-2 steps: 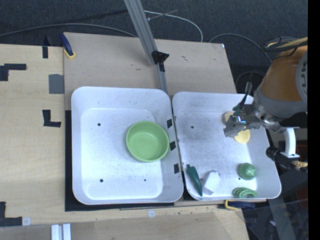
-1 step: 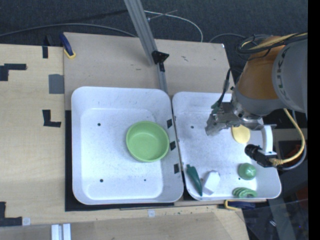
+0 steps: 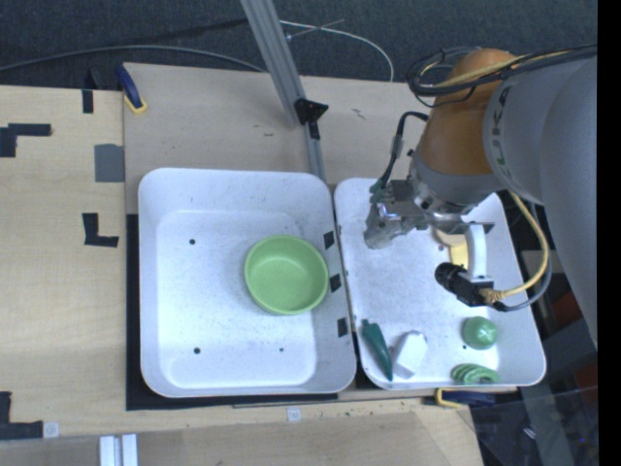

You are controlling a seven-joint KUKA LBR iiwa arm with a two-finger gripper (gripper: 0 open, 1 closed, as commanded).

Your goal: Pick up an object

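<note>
My gripper (image 3: 380, 231) hangs over the upper left part of the right bin (image 3: 417, 289), above bare bin floor. Nothing shows between its metal fingers, and their spread is not readable from this angle. A green bowl (image 3: 285, 274) sits upright in the left bin (image 3: 184, 260), near its right wall. Along the front of the right bin lie a dark green pointed piece (image 3: 376, 349), a white block (image 3: 409, 350), a green ball-like thing (image 3: 479, 333) and a flat green ridged thing (image 3: 473, 374).
A grey slanted pole (image 3: 281, 66) stands behind the bins, with a black clamp at its foot. The arm's orange and grey body fills the upper right. Wooden bench surface surrounds both bins.
</note>
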